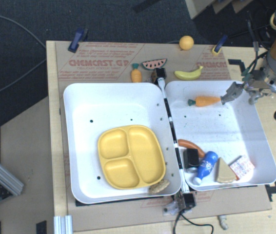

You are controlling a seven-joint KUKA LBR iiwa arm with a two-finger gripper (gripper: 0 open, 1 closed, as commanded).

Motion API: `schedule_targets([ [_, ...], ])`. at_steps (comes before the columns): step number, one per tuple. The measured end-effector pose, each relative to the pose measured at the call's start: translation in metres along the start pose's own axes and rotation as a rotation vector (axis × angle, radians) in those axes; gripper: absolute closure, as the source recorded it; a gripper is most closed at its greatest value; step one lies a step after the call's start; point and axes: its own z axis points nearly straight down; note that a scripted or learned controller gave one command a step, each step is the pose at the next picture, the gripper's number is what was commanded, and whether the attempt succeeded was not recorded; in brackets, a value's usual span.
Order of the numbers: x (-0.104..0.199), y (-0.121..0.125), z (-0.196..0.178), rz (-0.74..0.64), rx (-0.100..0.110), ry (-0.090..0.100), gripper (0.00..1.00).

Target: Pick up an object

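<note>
Up top right, claw hangs over far edge of right bin, fingers spread apart, gripping nothing. Toy carrot lies on bin floor just left of nearer fingertip, close but touching unclear. Near corner of same bin: blue bottle, tan wedge, red-white packet. Yellow divided plate sits in left bin. Banana on desk behind bins.

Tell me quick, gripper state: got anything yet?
Gripper: open or shut cannot be told; it sits at the right end of the toy carrot in the right bin, with no grasp visible.
</note>
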Motion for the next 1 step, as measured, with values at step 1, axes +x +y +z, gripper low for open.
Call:
schedule_targets([
  [1,0.0474,0.0172,0.128,-0.001,0.0,0.001,0.0],
])
